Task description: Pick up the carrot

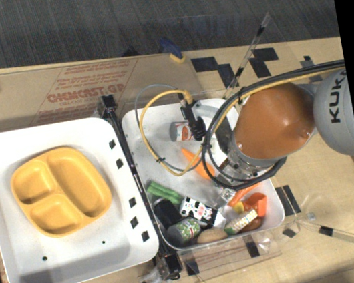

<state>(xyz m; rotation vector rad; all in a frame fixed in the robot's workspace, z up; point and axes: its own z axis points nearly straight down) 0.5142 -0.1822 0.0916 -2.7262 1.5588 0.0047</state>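
Gripper (pixel 230 192) over right bin (pixel 138 144) | carrot (pixel 249 194) lies roughly left-right

Gripper hidden beneath orange band (pixel 272 122) and wrist; finger state cannot be told. Arm (pixel 335 113) cut off at right edge. Carrot (pixel 249 198) partly covered by wrist, only near-right part showing. Right bin (pixel 140 157) largely masked by arm and cables (pixel 162 133). Small items (pixel 201 220) at near wall too cluttered to identify.
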